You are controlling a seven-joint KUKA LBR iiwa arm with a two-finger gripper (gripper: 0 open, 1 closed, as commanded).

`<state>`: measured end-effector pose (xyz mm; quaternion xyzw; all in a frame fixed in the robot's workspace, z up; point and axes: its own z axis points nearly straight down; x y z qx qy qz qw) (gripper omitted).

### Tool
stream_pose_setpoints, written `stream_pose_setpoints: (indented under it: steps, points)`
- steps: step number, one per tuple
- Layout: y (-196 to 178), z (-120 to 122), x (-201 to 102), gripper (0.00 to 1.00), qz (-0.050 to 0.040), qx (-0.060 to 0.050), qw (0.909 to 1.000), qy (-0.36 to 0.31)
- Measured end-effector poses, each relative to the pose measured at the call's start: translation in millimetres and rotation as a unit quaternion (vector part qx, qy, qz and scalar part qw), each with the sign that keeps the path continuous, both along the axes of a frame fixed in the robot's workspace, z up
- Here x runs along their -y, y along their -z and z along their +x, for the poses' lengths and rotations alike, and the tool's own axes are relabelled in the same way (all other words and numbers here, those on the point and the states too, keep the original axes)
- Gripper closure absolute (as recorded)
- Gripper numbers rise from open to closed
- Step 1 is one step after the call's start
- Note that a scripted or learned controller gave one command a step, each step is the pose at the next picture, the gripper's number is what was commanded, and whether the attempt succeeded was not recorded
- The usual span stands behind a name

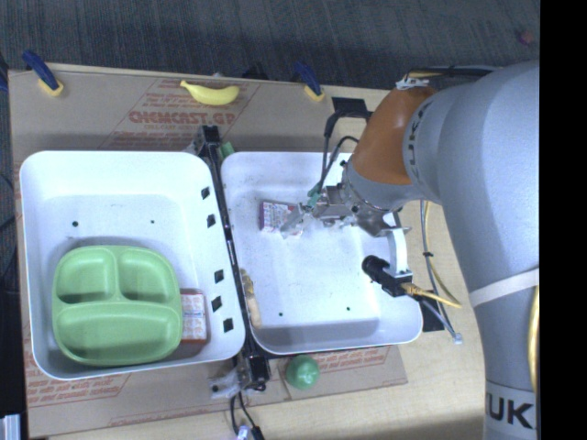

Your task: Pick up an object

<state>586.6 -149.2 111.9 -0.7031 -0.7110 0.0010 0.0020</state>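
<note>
Your gripper (307,211) sits low in the right bin (316,328), beside the small packet (275,214); you cannot tell its state, but that position suggests a grasp on the packet.

One fixed camera looks down on me from above the bench at a slant, far enough back to take in both white bins (119,177) side by side (my arm (459,154) enters from its right).

Small packet (274,214) flat in right bin (312,328)
</note>
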Motion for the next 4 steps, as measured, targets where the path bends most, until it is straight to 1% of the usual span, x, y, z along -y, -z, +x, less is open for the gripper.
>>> stream_pose_setpoints:
  steps: [1,2,3,4]
  points:
    - [19,15,20,0.0,0.0001,0.001,1.0,0.004]
    - [9,15,19,1.0,0.0006,0.001,1.0,0.003]
    - [9,15,19,0.0,0.0006,0.001,1.0,0.003]
    - [-1,15,18,1.0,0.0009,0.002,1.0,0.002]
